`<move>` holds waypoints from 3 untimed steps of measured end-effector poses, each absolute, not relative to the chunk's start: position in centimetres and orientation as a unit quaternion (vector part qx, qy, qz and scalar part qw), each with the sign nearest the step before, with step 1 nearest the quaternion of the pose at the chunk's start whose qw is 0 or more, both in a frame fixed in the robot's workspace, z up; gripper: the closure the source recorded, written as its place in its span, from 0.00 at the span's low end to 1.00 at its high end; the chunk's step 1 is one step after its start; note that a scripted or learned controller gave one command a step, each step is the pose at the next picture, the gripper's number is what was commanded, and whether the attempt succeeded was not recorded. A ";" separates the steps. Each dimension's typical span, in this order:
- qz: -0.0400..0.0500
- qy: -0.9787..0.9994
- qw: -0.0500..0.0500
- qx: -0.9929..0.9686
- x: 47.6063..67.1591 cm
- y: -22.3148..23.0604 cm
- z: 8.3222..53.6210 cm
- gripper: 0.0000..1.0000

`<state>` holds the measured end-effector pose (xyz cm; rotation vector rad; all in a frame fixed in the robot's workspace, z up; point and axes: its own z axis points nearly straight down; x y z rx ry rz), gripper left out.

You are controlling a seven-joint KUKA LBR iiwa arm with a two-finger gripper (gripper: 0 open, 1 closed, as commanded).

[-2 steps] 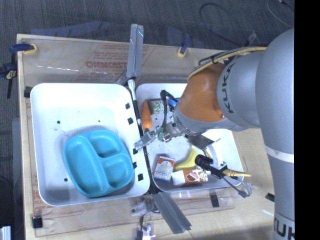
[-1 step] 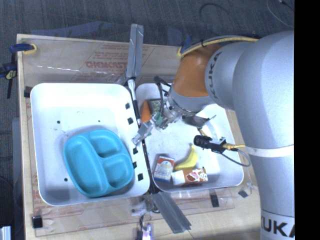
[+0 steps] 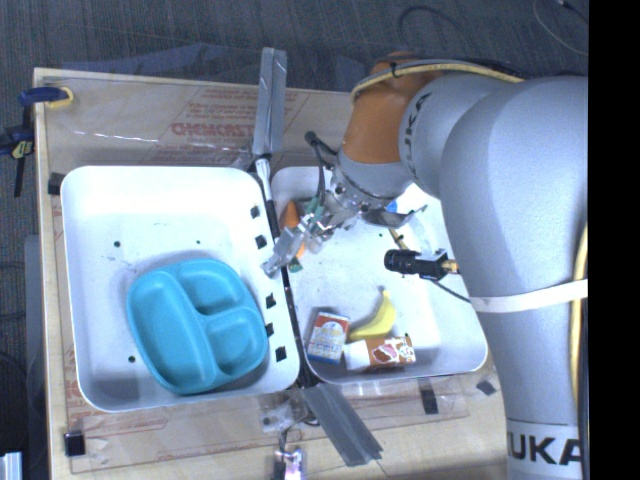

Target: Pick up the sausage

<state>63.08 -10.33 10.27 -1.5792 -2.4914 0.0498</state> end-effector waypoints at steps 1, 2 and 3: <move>-0.008 -0.832 0.006 -0.554 58.1 -8.6 12.1 0.00; -0.016 -0.796 -0.006 -0.605 53.7 -9.0 13.9 0.00; -0.016 -0.796 -0.005 -0.605 53.6 -9.1 13.9 0.00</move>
